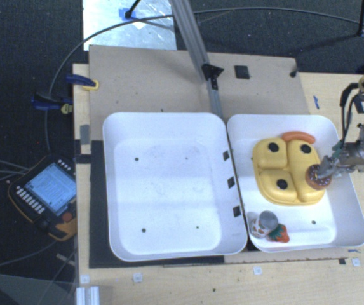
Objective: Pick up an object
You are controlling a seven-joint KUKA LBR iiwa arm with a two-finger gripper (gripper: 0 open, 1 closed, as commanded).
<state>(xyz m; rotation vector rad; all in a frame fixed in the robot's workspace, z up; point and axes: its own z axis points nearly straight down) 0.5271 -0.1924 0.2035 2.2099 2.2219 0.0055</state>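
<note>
the gripper (pixel 321 173) sits low in the right bin (pixel 353 227), its tip at a small brown ring-shaped object (pixel 317 178) on the right edge of the yellow lobed tray (pixel 283 170); i cannot tell its state or whether it has the ring. the tray lies just left of the tool. counted: one yellow tray, one orange sausage-like piece (pixel 298 136), one ring, a small cluster (pixel 269 226) near the front-left corner, two bins.

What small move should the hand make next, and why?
Probably lower slightly onto the brown round piece. The hand sits right over it, at the right edge of the yellow toy in the right bin; a grasp isn't evident.
</note>
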